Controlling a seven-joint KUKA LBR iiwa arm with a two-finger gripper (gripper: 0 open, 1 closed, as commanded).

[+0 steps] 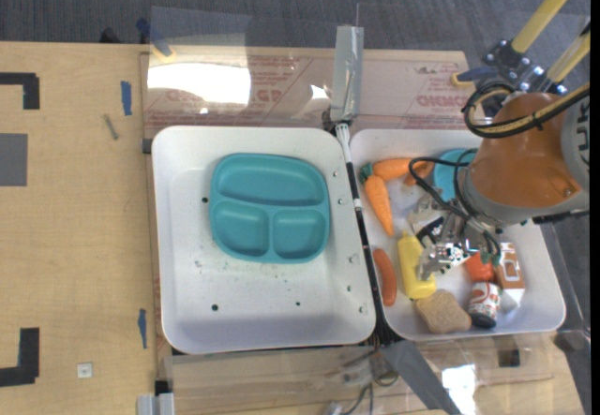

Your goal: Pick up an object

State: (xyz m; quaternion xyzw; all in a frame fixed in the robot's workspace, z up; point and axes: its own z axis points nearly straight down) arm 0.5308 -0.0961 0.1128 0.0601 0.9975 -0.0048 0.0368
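Observation:
The right bin [548, 305] holds several toy foods. Two orange carrots [379, 202] [392, 168] lie at its back left. A yellow piece [412, 268] sits mid-bin, with a reddish sausage [385, 276] along the left wall. At the front are a brown bread piece [442, 313] and a small red-and-white bottle [485, 303]. My gripper [439, 252] hangs low over the bin's middle, just right of the yellow piece, below the orange wrist band [520, 160]. Its tips are lost among cables and clutter.
The left bin [178, 244] holds a teal divided plate [270, 207]. A teal item [454, 162] peeks out behind the arm at the right bin's back. A small orange-and-white box [509, 268] lies by the bottle. Clear plastic sheeting [281, 85] lies behind the bins.

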